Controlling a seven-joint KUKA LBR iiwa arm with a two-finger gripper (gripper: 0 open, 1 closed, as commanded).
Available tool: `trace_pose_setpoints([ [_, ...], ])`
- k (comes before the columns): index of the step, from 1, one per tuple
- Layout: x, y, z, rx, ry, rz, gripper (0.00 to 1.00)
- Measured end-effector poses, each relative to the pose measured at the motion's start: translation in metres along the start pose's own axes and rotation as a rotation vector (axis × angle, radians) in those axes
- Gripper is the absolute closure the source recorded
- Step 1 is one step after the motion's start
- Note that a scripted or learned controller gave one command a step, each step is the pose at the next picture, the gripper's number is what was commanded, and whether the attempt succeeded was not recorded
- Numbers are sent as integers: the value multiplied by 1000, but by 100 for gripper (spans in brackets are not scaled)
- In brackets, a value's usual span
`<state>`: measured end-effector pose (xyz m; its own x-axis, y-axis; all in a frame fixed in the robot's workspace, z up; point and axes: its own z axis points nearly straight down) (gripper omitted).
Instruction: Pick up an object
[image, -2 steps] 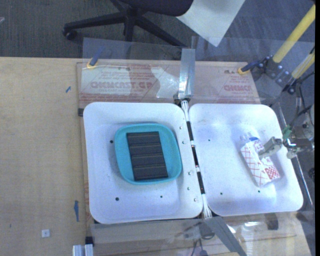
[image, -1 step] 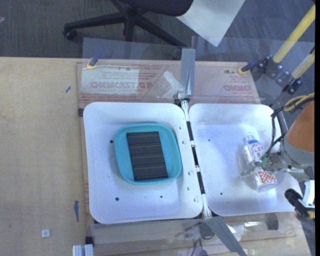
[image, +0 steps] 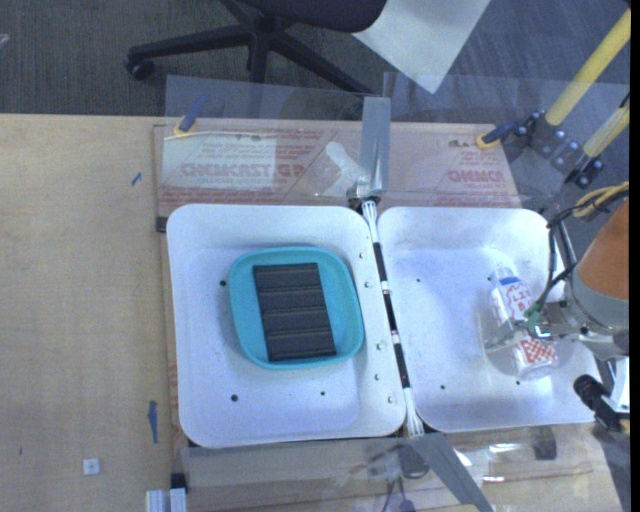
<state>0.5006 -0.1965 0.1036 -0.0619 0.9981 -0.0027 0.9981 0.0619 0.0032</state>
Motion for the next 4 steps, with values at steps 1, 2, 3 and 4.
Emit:
trace_pose_setpoints([
  [1,26,67,-81,4,2,63,100],
  [2,9,69,-195,3,0,84,100],
  [3,64,97,-143,6,3,-113,100],
  [4,31,122,-166,-1,-1,-270,100],
])
